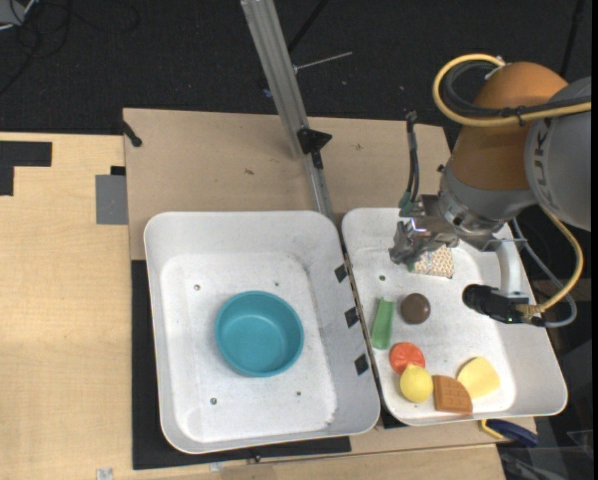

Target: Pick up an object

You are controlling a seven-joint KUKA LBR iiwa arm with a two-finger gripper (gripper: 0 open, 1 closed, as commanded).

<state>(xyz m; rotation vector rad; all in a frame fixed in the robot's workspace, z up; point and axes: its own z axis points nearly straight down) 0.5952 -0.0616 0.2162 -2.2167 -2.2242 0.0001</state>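
Pale wood bench (49, 298) under us, with two shallow white bins side by side: the left bin (179, 238) carries a smooth teal bowl (259, 333), and the right bin (364, 228) carries the small items we could pick from.

Our gripper (411, 240) hangs over the far end of the right bin, just beside a speckled white block (437, 261). We cannot tell from this slant how it is set, and nothing shows as held.

Nearer the front lie a green stick-shaped piece (382, 323), a brown ball (414, 308), a red rounded piece (407, 355), a glossy yellow ball (415, 384), an orange-brown wedge with a rough look (451, 395) and a yellow chunk (479, 376).

We judge the risks as these:
- The block sits close to the bin's sloped wall, so a descent could clip the rim or push it aside.
- Round, slick pieces would likely roll out of a pinch.
- The front cluster touches, so a grab there may nudge neighbours.
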